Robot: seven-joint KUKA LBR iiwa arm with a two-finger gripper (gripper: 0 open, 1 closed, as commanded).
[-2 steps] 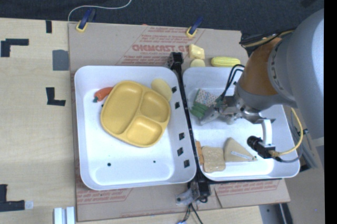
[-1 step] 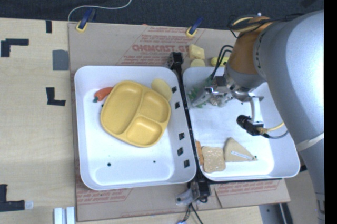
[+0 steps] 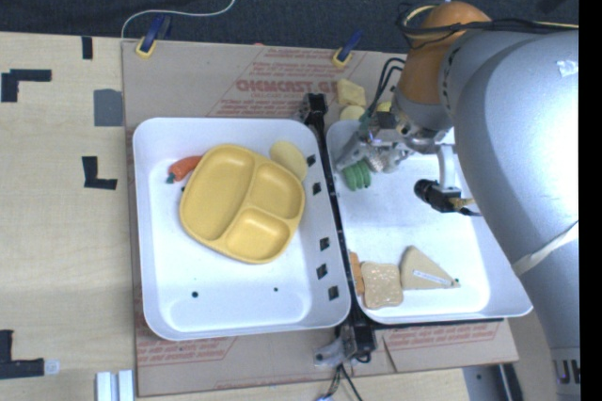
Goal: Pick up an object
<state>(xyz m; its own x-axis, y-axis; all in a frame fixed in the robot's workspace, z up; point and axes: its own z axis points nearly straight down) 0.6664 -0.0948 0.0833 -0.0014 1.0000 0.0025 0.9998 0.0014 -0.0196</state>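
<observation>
The gripper (image 3: 360, 159) is down at the right bin's (image 3: 423, 220) far left corner, clamped around a small ribbed green toy vegetable (image 3: 356, 175), which pokes out below the fingers just beside the divider.

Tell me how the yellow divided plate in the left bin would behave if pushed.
The yellow divided plate looks like stiff moulded plastic, so it would probably slide whole across the smooth left bin. It lies flat and wide, so tipping seems unlikely.
</observation>
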